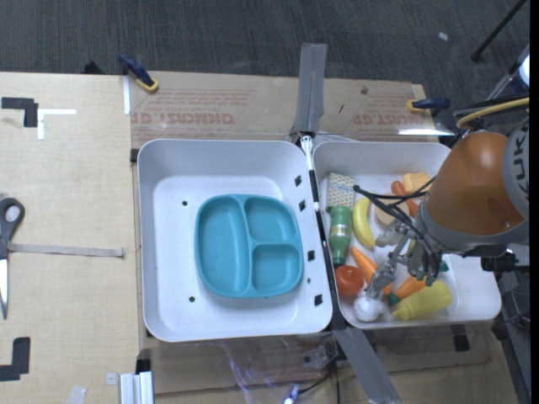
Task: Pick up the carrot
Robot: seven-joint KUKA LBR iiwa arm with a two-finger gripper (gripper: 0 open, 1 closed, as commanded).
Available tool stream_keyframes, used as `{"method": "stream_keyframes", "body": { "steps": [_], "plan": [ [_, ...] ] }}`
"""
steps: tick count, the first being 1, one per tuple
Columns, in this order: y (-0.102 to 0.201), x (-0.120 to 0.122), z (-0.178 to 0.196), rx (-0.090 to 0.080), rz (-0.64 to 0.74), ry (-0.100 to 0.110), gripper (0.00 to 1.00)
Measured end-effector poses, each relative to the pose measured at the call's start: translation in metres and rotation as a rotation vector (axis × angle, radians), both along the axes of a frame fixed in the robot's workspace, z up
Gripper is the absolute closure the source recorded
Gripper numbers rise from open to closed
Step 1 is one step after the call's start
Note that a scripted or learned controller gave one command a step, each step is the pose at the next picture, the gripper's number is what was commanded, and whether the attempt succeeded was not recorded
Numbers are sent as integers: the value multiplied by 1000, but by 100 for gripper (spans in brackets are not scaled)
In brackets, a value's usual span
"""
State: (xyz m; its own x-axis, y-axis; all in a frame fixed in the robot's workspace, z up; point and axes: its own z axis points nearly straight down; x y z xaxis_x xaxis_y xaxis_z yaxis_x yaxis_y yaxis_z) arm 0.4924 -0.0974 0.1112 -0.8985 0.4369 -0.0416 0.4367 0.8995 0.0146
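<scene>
We're looking at a robotics lab bench here. A grey arm with an orange band [472, 188] is reaching over two shallow white plastic bins [152, 225]. Left of the gripper [396, 268], grey tape strips [312, 87] are holding the bins to brown cardboard [219, 108]. Far left, metal scissors [8, 242] and black tape marks [21, 108] are lying on the pale wooden benchtop [67, 293]. Beyond, dark carpet [210, 15] is showing.

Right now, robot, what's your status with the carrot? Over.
Gripper low in the right bin, over the toy pile. Carrot lying just left of it, not seen held. Tomato, yellow bottle, green bottle crowd close.
</scene>
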Motion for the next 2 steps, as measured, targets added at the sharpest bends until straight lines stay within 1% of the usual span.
{"method": "stream_keyframes", "body": {
  "steps": [1, 2],
  "plan": [
    [2, 2, 12, 4, 4, 0, 100],
    [94, -4, 81, 6, -61, 40, 100]
  ]
}}
